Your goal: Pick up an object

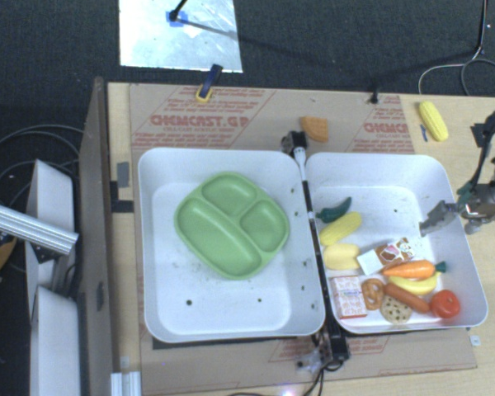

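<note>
Toy foods lie piled in the right bin (pixel 429 176) near the table's right edge: a carrot (pixel 408 269), banana (pixel 340 228), tomato (pixel 446 304) and cookie (pixel 393 309). The end effector (pixel 439 215) hovers over this bin, holding nothing; I cannot tell its grip. A green plate (pixel 231 223) fills the left bin (pixel 161 304).

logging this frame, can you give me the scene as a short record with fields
left bin: holds a green divided plate
right bin: toy food heaped at its near side
toy food: carrot, tomato, cookie, pretzel, yellow squash
outside the bins: corn cob and an orange piece on the cardboard
pincer: over the right bin's right side, above the heap, nothing seen between its fingers
</note>
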